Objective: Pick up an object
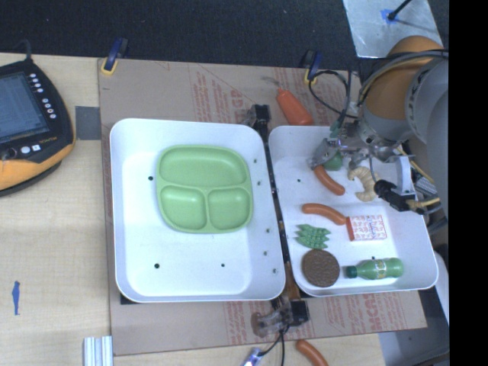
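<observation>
Wooden bench (53, 235) under cardboard sheet (191, 90), orange pendant (27, 128).

a green divided plate (204, 187) lies in the left white bin (130, 273). at nine o'clock a black-and-orange control pendant (30, 124) rests on the worktop (46, 258). brown cardboard (191, 90) underlies the bins, with blue-and-yellow clamps (113, 55) at twelve o'clock.
</observation>
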Robot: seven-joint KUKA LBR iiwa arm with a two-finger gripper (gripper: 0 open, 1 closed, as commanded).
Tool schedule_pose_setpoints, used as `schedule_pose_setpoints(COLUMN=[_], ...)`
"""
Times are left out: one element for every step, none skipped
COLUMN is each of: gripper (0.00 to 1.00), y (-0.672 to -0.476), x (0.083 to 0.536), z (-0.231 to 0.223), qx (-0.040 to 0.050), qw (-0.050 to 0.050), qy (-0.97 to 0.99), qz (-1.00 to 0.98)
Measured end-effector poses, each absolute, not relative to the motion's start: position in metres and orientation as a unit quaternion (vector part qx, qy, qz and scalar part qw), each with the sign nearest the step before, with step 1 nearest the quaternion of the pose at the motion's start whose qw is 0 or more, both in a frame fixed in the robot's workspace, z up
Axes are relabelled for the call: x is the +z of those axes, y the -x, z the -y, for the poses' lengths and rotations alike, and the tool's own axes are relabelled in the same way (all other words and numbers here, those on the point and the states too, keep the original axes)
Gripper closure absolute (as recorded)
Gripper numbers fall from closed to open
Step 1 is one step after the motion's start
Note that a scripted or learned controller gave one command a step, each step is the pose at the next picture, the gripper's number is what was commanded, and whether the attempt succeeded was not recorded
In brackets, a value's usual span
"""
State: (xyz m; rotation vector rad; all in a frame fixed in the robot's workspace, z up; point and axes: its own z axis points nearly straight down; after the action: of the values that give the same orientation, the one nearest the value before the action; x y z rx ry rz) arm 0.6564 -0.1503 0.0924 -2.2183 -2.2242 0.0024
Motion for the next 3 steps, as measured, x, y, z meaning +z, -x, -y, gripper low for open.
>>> schedule_pose_setpoints(gripper=[1.00,1.00,0.00], y=[-0.653,-0.648,-0.647], x=[0.102,0.142,0.141], z=[0.152,0.104,0.104], qx=[0.0058,0.0016,0.0021], qw=[0.007,0.002,0.002], qy=[0.706,0.705,0.705], qz=[0.708,0.709,0.709])
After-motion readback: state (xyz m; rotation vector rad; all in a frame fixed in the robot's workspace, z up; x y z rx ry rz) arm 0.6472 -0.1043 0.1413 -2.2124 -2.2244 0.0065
